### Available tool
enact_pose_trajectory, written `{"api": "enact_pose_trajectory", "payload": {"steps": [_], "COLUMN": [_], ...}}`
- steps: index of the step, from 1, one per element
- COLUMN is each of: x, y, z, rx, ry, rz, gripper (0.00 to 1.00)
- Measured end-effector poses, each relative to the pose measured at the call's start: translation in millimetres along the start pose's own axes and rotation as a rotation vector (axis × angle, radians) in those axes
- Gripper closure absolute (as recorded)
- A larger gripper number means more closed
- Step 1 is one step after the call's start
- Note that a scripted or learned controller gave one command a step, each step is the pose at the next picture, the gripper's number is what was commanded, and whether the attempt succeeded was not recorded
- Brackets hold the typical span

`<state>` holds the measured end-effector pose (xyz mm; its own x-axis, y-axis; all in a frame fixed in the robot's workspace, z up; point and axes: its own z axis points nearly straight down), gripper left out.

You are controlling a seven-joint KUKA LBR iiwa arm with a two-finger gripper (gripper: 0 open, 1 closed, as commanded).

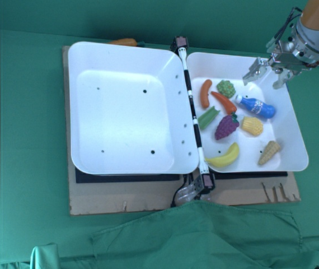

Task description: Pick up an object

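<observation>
Seen from above, nothing has been picked up yet: the end effector (269,74) hangs over the far right corner of the right bin (296,150), fingers spread and holding nothing, while the toy food lies below, the blue bottle (257,107) nearest it.

Left white bin (81,139): landmark. Brown cardboard sheet (92,203) beneath it, showing below and left. Green cloth (31,122) all around. Black-and-white rod (190,105) along its right rim. Orange thing (123,41) just behind its far edge.
</observation>
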<state>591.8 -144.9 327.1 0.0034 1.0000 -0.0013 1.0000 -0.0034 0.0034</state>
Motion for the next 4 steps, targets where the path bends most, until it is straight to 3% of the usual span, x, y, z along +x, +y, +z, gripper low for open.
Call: {"api": "enact_pose_trajectory", "payload": {"steps": [4], "x": [0.0], "y": [0.0], "z": [0.0], "rx": [0.000], "ry": [0.000], "rz": [0.000], "gripper": [0.00]}}
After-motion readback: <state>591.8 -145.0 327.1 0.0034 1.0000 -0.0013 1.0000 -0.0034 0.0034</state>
